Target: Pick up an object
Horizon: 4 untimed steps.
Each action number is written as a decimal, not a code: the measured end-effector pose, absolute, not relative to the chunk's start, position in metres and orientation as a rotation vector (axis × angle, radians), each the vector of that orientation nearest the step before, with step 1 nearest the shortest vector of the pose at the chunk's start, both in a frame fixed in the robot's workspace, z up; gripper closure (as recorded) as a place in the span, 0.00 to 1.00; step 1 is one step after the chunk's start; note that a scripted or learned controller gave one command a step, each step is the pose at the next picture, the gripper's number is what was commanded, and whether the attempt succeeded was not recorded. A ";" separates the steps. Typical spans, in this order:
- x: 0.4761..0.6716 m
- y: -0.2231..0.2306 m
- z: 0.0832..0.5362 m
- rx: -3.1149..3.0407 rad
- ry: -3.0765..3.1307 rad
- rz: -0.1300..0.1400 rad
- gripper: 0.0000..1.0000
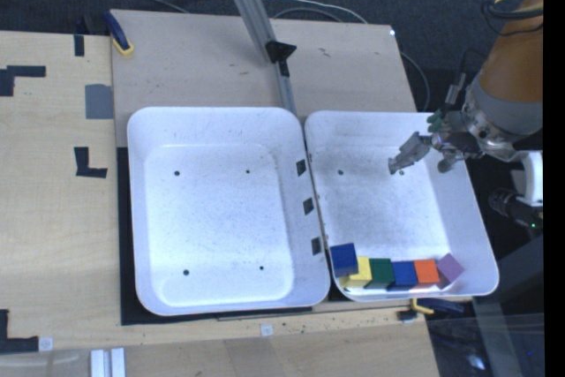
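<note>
- Gripper (408, 156) poised over right bin (459, 199), upper part; finger state impossible to tell.
- Coloured blocks (393, 271) lined along that bin's near edge, well apart from gripper.
- Left bin (141, 190) alongside.

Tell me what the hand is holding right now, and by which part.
Nothing is held. The hand hangs over bare floor of the right bin, apart from the blocks lined up along that bin's near edge.
</note>
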<state>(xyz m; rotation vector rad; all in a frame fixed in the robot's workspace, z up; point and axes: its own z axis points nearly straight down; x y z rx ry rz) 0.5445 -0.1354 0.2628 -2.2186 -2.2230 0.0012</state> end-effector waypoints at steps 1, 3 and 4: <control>0.580 -0.035 0.400 -2.215 -2.235 -0.011 0.00; 0.537 -0.072 0.342 -2.219 -2.222 0.004 0.00; 0.558 0.015 0.471 -2.216 -2.234 -0.011 0.00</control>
